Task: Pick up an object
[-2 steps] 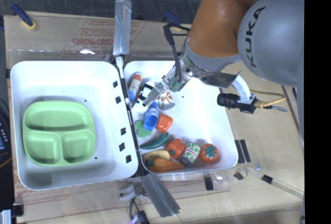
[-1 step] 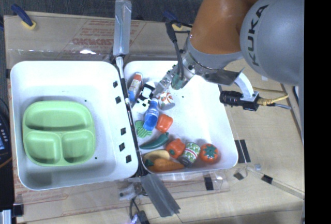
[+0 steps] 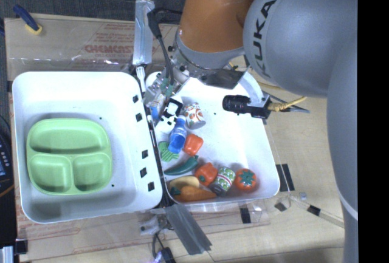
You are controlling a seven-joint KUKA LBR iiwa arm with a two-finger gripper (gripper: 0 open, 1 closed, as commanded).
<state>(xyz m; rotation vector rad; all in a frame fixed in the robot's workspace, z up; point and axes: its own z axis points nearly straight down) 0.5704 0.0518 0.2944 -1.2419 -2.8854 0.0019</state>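
Overhead, the grey arm point(image 3: 304, 31) fills the right bin's point(image 3: 262, 152) far end. The left bin point(image 3: 36, 88) carries a green tray point(image 3: 68, 155). Toys crowd the near corner beside the divider: blue bottle point(image 3: 177, 135), tomato point(image 3: 246, 180). The gripper point(image 3: 159, 96) hangs at the divider; its grip I cannot tell.
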